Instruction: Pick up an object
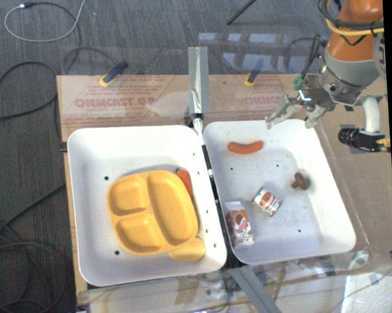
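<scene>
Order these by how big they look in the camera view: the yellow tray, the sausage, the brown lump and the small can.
1. yellow tray, by far the largest
2. sausage
3. small can, close to the sausage in area, so this order is unsure
4. brown lump, the smallest

Single fixed camera above bench, slanted downward, both bins (80, 212) in frame.

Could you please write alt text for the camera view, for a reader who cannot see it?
The arm's end effector, fingers spread, hangs over the far edge of the right bin, which holds a hot dog sausage, two small cans and a brown lump. The left bin holds a yellow divided tray.
</scene>
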Available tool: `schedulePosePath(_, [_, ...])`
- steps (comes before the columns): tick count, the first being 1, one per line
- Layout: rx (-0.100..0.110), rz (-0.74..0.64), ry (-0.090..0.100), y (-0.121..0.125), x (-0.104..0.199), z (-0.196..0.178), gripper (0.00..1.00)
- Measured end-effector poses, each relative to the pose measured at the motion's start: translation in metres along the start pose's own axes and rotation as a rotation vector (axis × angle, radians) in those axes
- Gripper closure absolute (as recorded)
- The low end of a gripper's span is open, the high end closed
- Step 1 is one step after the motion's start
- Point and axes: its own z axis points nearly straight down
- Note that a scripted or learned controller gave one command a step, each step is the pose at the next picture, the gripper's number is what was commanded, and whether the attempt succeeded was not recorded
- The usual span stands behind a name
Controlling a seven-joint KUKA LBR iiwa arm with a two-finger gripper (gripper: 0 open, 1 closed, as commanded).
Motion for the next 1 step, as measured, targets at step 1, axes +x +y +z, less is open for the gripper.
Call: schedulePosePath(1, [0.002, -0.104, 0.000, -0.0165, 0.0308, 0.1083, 0.00])
